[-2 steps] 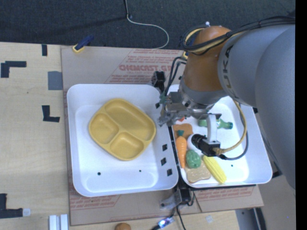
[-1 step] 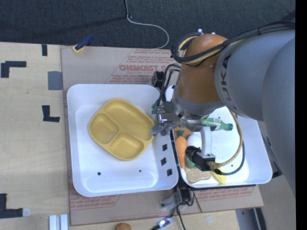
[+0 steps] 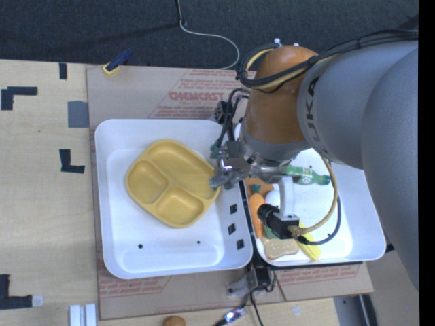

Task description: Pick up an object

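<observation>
Two shallow white bins (image 3: pixel 109 182) sit side by side on the desk. Left of centre, a yellow three-compartment plastic plate (image 3: pixel 170 180) lies tilted in the left bin. The claw (image 3: pixel 223 172) meets its right rim, though whether it is open or closed I cannot tell. Right, an orange carrot-like toy (image 3: pixel 256 206) lies below. A rim grasp may slip, tipping the plate.

A mustard-yellow divided plate (image 3: pixel 168 182) sits in a white bin (image 3: pixel 112 250); an orange carrot (image 3: pixel 256 204) lies nearby.
</observation>
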You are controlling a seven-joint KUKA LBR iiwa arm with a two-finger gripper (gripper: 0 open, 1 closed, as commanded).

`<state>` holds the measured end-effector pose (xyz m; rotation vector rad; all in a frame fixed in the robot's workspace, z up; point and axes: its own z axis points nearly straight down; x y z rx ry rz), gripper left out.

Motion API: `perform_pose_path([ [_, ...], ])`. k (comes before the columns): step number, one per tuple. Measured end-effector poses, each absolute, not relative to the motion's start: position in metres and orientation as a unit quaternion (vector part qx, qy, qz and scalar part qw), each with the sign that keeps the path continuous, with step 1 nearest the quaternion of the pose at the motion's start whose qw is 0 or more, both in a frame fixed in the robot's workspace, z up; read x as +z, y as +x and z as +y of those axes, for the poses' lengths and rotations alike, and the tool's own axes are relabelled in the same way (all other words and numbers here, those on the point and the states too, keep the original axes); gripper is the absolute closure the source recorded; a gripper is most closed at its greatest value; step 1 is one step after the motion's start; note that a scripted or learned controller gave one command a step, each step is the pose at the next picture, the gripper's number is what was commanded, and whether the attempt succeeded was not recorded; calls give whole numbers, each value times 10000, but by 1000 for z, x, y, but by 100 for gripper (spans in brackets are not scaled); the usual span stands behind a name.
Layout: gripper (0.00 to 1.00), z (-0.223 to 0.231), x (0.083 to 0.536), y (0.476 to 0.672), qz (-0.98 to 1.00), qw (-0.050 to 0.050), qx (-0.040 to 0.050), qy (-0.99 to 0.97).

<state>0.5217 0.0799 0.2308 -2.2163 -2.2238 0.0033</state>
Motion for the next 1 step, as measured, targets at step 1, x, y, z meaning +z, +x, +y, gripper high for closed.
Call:
perform_pose_path([
  [1,100,72,233,514,-7078,14,15,-7064],
])
